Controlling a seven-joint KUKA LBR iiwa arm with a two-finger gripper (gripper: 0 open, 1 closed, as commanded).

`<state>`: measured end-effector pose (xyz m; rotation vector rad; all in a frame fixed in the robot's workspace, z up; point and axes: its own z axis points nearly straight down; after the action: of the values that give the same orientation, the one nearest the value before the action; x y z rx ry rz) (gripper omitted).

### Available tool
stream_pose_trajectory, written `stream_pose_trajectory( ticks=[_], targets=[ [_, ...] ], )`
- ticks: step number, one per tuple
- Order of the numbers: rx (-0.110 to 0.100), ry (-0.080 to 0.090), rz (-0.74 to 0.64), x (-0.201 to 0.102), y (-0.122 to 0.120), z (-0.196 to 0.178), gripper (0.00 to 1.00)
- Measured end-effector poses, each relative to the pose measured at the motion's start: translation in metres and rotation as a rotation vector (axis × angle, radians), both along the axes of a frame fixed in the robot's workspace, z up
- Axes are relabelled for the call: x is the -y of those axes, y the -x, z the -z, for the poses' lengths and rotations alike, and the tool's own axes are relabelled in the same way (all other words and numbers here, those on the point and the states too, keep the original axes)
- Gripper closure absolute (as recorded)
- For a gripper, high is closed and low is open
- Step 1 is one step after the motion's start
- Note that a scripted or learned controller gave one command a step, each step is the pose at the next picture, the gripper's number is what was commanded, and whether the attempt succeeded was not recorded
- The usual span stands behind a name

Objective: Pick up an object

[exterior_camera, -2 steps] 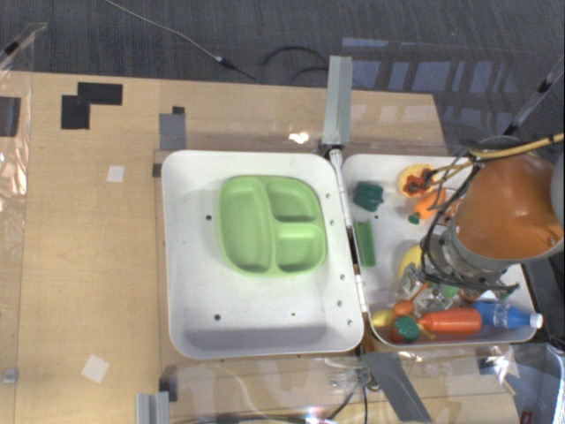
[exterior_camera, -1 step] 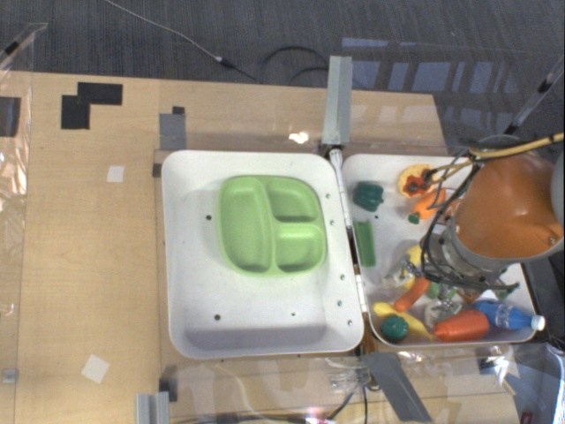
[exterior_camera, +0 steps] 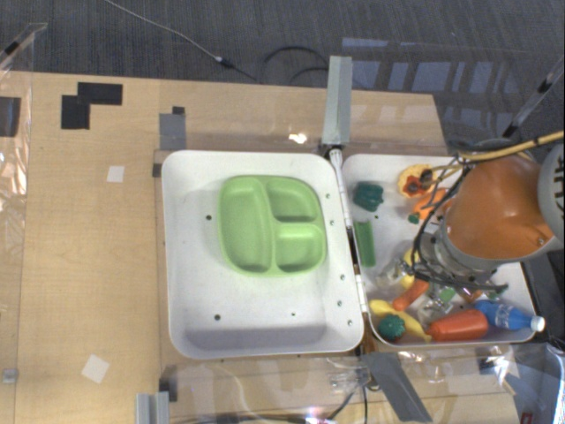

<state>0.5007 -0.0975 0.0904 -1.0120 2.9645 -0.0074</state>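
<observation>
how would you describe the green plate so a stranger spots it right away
Look at the left of the two white bins. In its middle lies a light green plate with three compartments, one long and two smaller. It lies apart from the small toys, which are crowded into the right bin under the arm.

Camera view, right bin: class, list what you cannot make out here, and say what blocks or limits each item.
- Gripper, camera view: the orange band and wrist cover it from above, so its fingers cannot be read.
- Items under the arm in the right bin: partly hidden by the wrist and cables.
- Clear bottle: transparent, so its outline blurs into the clutter.
- Yellow and orange item: too small to identify.
</observation>
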Motion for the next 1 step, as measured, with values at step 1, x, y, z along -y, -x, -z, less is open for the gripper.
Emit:
stream_pose_trajectory(
  ticks=[1],
  targets=[
    [0.006, 0.004, -0.079, -0.0055, 0.0000, -0.0004, 0.00]
  ],
)
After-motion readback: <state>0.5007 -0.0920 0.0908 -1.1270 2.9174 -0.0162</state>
